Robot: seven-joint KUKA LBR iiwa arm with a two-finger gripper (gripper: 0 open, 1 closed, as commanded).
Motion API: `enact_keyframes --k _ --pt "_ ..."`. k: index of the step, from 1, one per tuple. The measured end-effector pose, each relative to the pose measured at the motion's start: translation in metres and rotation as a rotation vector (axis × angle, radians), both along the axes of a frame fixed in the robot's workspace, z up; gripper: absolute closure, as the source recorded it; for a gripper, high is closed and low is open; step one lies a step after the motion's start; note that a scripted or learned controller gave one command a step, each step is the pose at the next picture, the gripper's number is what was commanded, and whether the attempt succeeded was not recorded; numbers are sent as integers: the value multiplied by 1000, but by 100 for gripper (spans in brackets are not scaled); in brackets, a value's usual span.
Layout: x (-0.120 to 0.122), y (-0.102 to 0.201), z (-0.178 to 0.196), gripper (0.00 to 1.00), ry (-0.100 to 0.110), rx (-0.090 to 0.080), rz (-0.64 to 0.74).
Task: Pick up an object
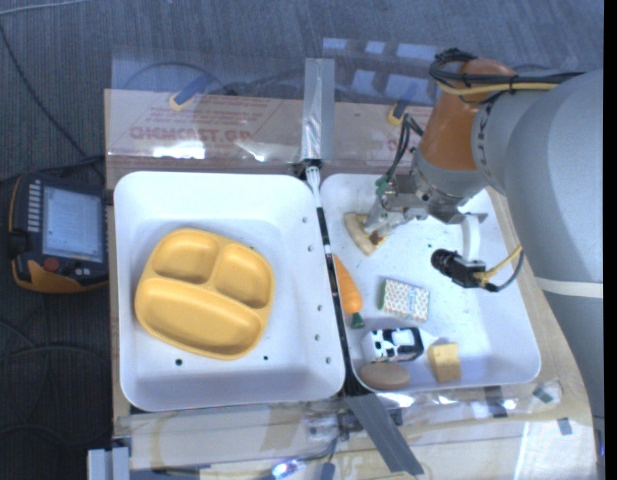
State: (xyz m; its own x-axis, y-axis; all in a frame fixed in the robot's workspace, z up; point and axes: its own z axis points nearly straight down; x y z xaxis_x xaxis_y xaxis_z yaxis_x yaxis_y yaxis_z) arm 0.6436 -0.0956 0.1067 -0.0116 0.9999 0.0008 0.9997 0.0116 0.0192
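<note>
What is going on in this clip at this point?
A grey KUKA arm with an orange band reaches in from the right, and its gripper is low over the far end of the right bin, at a tan wedge-shaped piece. Nothing is visibly lifted. Nearby in that bin lie a carrot, a patterned square item, a black-and-white toy and a yellow block. The left bin holds a yellow divided plate.

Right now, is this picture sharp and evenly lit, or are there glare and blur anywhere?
In the camera view, light is soft and even; the yellow tray casts only a faint shadow in the left bin; glare streaks the clear plastic sheet behind; the grey arm, nearest the lens, looks slightly soft.
</note>
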Motion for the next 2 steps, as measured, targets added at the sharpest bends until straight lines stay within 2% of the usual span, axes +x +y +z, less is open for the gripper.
enact_keyframes --k 1,2 --pt "25 30 95 100 22 -4 -13" --pt "-13 12 96 100 25 0 -192"
